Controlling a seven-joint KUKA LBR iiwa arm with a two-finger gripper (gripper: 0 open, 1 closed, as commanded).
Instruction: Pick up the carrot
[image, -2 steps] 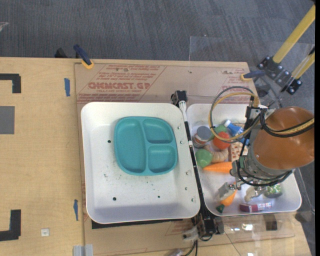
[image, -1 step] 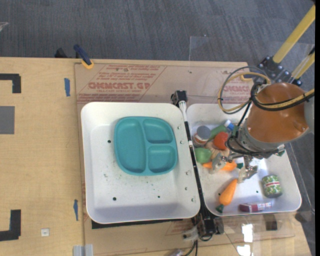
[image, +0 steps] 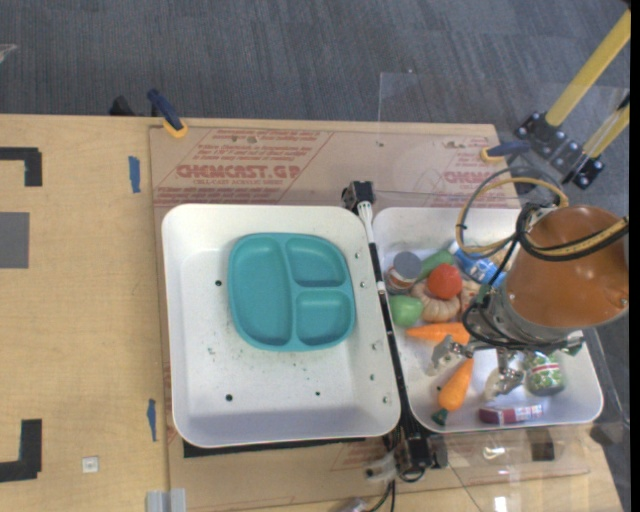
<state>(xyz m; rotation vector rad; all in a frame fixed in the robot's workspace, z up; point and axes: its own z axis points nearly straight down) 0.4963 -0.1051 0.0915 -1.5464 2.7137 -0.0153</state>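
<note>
An orange carrot (image: 456, 384) with a small green end lies tilted near the front of the right bin (image: 590, 400). A second long orange piece (image: 438, 332) lies across the bin just behind it. My gripper (image: 480, 365) hangs under the arm's orange band (image: 565, 268), just right of and above the carrot. It is open: one fingertip (image: 447, 352) stands by the carrot's upper end, and the other sits further right. Nothing is between them.
The right bin also holds a green piece (image: 405, 310), a red-orange lump (image: 443, 283), a grey disc (image: 405, 265), a blue packet (image: 482, 268), a round speckled item (image: 545, 378) and a pink tube (image: 510, 412). A teal divided plate (image: 292, 290) lies in the left bin (image: 190, 380).
</note>
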